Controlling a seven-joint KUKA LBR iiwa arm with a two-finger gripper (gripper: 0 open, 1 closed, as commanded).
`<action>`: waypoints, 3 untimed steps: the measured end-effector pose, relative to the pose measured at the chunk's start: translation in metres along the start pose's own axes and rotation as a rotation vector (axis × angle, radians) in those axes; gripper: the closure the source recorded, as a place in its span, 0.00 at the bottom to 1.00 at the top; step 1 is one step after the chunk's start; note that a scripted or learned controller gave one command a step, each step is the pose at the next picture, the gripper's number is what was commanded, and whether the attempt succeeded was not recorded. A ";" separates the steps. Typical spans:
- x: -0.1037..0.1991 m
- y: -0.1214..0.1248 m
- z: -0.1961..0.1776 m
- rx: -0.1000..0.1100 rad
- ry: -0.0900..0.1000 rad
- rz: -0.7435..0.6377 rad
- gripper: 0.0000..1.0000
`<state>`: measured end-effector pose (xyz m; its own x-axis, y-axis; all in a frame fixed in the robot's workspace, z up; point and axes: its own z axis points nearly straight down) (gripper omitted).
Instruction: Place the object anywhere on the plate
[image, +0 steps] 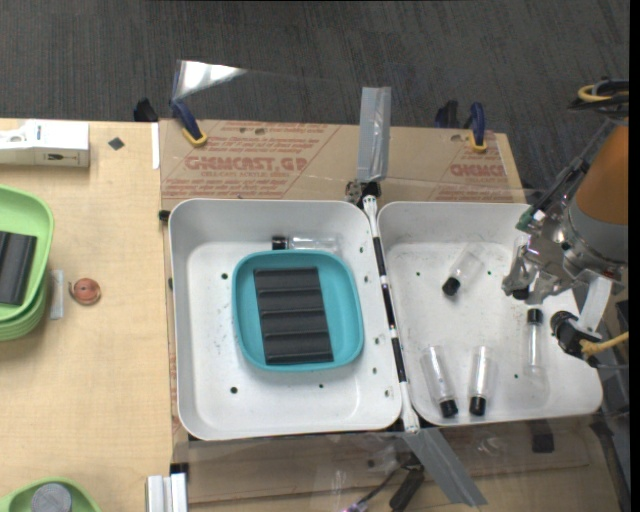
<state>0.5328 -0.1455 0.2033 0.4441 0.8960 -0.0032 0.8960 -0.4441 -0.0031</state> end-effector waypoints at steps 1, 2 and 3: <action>0.067 -0.086 -0.017 0.000 0.001 -0.292 1.00; 0.124 -0.099 -0.014 0.000 0.000 -0.313 1.00; 0.124 -0.099 -0.014 0.000 0.000 -0.312 0.00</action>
<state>0.4994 0.0099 0.2170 0.1476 0.9890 -0.0022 0.9890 -0.1476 -0.0039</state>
